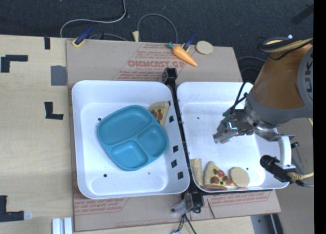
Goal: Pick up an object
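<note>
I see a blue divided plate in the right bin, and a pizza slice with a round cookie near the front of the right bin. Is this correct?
One detail is wrong: the blue divided plate lies in the left bin, not the right one. The camera view shows this. The pizza slice and round cookie do lie near the front of the right bin.

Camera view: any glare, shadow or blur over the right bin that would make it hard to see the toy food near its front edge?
Camera view: lighting is even, with no strong glare on the right shallow white bin; the flat toy pizza slice and round tan cookie-like piece read clearly; the grey two-finger gripper looks soft and casts only a faint shadow.
</note>
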Controlling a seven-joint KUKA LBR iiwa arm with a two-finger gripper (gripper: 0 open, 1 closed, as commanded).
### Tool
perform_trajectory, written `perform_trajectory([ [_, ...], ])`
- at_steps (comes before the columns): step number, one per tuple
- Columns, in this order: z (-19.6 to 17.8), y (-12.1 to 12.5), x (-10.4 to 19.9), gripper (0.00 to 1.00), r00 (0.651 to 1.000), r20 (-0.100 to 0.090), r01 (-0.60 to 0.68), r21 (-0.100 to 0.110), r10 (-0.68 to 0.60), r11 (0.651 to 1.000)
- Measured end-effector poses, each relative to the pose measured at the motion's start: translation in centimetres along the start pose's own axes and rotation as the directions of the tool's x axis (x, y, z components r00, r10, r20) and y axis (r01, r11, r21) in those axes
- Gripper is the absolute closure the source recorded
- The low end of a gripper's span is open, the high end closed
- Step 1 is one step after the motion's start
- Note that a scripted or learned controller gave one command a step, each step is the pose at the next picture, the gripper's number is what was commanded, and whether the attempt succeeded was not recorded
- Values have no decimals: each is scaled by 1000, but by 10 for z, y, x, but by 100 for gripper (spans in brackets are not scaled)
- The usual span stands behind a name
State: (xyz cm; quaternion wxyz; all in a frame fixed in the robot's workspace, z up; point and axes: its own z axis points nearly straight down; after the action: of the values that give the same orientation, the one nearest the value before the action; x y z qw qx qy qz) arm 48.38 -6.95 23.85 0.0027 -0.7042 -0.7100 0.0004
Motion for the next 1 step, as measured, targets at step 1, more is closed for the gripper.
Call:
perform_trajectory([
  [1,57,-1,87,100,1000,0,1,3,-1,1000],
])
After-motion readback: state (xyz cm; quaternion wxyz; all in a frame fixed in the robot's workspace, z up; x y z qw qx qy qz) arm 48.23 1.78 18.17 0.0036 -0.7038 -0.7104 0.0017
